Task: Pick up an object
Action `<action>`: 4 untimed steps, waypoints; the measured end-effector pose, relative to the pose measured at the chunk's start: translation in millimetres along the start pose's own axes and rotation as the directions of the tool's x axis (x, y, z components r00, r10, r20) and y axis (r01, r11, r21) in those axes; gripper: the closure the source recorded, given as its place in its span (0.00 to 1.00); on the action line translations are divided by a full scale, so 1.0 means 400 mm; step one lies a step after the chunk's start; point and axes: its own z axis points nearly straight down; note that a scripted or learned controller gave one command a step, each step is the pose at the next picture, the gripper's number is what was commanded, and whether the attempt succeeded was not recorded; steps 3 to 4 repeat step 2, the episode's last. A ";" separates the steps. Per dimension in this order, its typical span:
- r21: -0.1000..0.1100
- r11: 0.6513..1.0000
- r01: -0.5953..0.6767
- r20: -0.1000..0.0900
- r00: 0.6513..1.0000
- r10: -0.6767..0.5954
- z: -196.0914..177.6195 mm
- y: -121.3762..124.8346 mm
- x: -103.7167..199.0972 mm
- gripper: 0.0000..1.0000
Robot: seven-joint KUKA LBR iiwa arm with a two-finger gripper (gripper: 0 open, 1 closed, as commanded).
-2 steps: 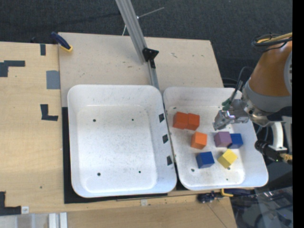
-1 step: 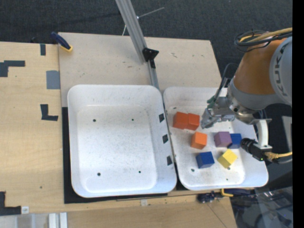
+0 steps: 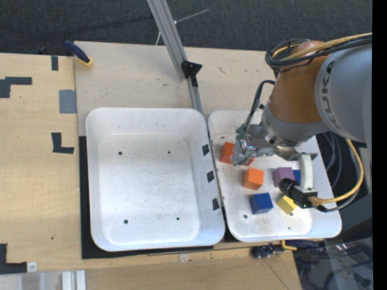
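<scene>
Here gripper (image 3: 243,151) over red block (image 3: 227,152) (opening unclear); orange cube (image 3: 254,177), purple block (image 3: 282,176), blue cube (image 3: 261,202) nearby.

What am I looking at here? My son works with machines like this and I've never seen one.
This is one photo from a camera fixed above a workbench, looking down at a slant. The big grey and orange thing is a robot arm reaching in from the right. Its end effector hangs low over the right white bin, beside a red-orange block. That bin also holds an orange block, a blue one, a purple one and a small yellow one. The left white bin sits alongside. I can't tell if anything is gripped.
</scene>
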 end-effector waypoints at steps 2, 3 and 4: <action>0.000 1.000 0.001 0.001 1.000 -0.001 -0.026 0.013 0.303 1.00; 0.000 1.000 0.001 0.001 1.000 -0.001 -0.026 0.013 0.303 1.00; 0.000 1.000 0.001 0.001 1.000 -0.001 -0.026 0.013 0.303 1.00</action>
